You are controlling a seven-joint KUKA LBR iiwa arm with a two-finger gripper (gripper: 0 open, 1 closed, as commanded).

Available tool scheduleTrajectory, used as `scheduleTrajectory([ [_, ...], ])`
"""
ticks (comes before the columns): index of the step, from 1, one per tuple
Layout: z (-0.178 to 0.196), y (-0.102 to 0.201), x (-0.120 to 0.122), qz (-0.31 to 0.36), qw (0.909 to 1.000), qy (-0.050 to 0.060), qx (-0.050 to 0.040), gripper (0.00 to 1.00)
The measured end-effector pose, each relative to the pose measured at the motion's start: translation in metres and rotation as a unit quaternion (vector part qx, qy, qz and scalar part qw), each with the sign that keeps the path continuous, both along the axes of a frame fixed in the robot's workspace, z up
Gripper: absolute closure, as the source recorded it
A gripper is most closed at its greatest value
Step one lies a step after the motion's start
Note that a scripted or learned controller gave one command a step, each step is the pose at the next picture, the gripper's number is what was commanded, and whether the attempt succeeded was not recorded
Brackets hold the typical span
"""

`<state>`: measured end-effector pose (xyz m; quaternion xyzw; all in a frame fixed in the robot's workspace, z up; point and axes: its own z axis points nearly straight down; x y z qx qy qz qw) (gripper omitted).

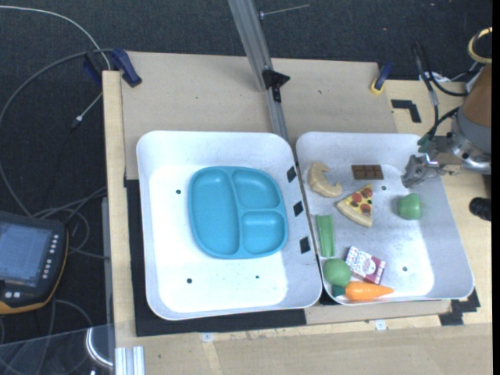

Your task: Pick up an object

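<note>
Status: pick not yet accomplished. Gripper [415,170] positioned over the upper right part of the right bin [445,233], reaching in from the right edge. Nothing visible between the fingers; how far apart they stand cannot be told at this resolution. All candidate objects resting on the bin floor.

Nearest candidate: green ball [408,205], just below and slightly left of the gripper, apart from it. Brown chocolate bar [367,172] to the gripper's left, near the bin's upper edge.

Remaining, by judgement: descent onto one object, closure, lift clear of the bin.

Inventory, right bin:
- 1 green ball
- 1 brown chocolate bar
- 1 pizza slice [357,206]
- 1 beige curved piece [321,180], identity unclear
- 1 green stick [325,234], upright along the left wall
- 1 green round item [337,272], near the lower left corner
- 1 pink and white packet [365,264]
- 1 orange carrot [367,291], against the lower wall

Inventory, left bin [156,209]:
- 1 blue divided plate [237,212], three compartments, nothing in them

Bins total: 2, side by side, touching along the centre.
</note>
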<state>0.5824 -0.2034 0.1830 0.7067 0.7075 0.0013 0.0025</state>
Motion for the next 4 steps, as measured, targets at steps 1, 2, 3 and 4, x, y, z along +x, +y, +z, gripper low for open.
scheduleTrajectory([
  [1, 0.044, -0.003, 0.0, 0.0, 1.0, 0.0, -0.0002, 1.0],
  [2, 0.064, -0.003, 0.001, 0.0, 1.0, 0.0, 0.0002, 1.0],
  [3, 0.063, 0.051, -0.011, 0.002, 1.0, 0.004, 0.0021, 1.0],
  [4, 0.069, 0.113, -0.009, 0.003, 1.0, 0.003, 0.0028, 1.0],
])
